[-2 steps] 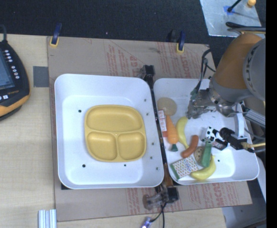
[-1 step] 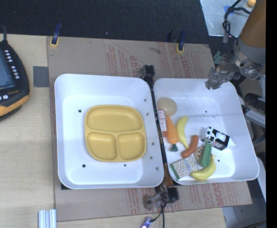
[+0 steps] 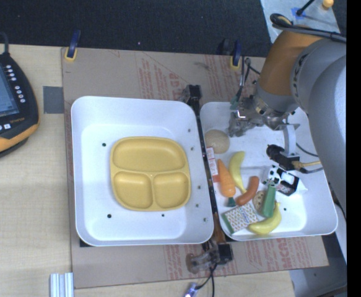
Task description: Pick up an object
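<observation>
Objects for picking: a cluster of toy foods in the right bin (image 3: 316, 218), lying toward its left and near side.

Camera view, right bin contents:
- Pale round item (image 3: 217, 141) at the left wall, nearest the gripper.
- Orange carrot (image 3: 226, 177), just beside the left wall, pointing toward the near edge.
- Yellow-green banana-like piece (image 3: 237, 167), right of the carrot.
- Orange-red sausage (image 3: 248, 190), slanted, close to the carrot's lower end.
- Green-patterned flat packet (image 3: 240, 216) near the front edge.
- Yellow banana (image 3: 265, 223), curved along the front, touching the packet.
- Dark green stick-shaped item (image 3: 269, 202), between sausage and banana.
- Black-and-white piece (image 3: 275, 178), right of the sausage.

Gripper (image 3: 241, 125): low over the far left corner of the right bin, just beside the pale round item; nothing seen between its parts, and whether it is spread or closed cannot be told.

Left bin (image 3: 87, 166): holds a yellow three-compartment tray (image 3: 150, 172), centred.

Bench, far left: a handheld control pendant (image 3: 4, 104).
</observation>
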Robot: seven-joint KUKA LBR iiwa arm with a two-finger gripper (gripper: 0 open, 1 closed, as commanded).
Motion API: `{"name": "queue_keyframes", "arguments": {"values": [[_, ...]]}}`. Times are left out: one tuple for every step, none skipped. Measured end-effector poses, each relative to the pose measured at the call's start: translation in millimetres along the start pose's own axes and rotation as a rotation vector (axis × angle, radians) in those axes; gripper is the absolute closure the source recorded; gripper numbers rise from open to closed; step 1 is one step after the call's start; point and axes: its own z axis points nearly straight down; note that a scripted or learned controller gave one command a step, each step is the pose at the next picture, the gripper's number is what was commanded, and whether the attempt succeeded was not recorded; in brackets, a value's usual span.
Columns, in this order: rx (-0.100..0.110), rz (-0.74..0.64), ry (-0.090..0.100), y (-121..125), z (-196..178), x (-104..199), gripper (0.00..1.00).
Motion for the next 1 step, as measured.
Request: {"name": "queue_keyframes", "arguments": {"values": [[0.002,0.003,0.001,-27.3,9.9,-60.7,0.0]]}}
